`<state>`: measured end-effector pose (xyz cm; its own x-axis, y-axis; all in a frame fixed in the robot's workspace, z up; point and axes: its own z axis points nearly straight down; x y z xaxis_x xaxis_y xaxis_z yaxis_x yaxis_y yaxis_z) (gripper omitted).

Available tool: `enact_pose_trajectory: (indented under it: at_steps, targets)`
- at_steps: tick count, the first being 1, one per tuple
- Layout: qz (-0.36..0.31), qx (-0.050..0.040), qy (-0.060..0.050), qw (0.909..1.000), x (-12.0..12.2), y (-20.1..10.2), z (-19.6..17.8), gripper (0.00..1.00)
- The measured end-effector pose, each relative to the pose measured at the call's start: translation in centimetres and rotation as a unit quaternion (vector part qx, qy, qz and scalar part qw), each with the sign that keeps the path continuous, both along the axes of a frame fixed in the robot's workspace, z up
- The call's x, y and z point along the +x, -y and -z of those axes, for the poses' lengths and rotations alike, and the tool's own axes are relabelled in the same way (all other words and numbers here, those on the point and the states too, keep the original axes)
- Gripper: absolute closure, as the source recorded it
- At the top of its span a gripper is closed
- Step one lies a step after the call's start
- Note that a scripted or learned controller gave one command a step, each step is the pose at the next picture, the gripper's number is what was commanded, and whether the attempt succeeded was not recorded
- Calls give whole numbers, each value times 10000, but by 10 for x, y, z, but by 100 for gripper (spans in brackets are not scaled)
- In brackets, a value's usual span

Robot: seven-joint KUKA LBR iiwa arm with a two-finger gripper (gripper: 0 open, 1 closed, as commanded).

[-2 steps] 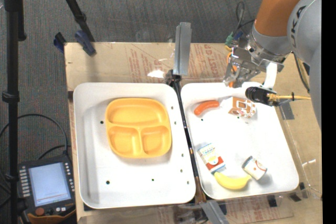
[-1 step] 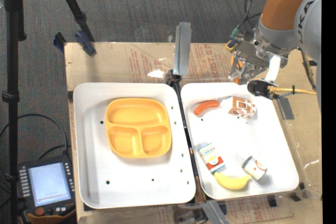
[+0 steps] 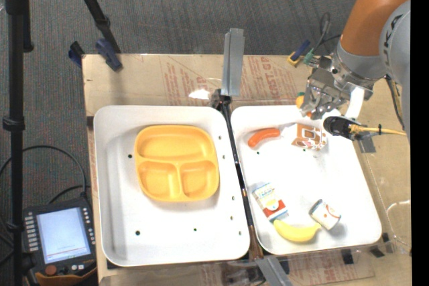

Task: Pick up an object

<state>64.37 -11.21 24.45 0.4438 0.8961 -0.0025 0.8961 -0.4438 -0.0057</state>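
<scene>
tool (image 3: 320, 106), grip state unclear, hovers above small printed carton (image 3: 310, 136); print unreadable.

Left bin (image 3: 110, 144) holds a divided tray (image 3: 177, 163). Right bin (image 3: 348, 171) holds a sausage (image 3: 263, 136) at rear left, small box (image 3: 310, 136) rear right, carton (image 3: 270, 201), banana (image 3: 297, 231) and cup (image 3: 326, 214) in front.
</scene>
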Motion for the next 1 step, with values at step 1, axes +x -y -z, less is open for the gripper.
enact_pose_trajectory:
  at_steps: [1]
  targets:
    - [234,-1,8,9997,1,-35,-23,100]
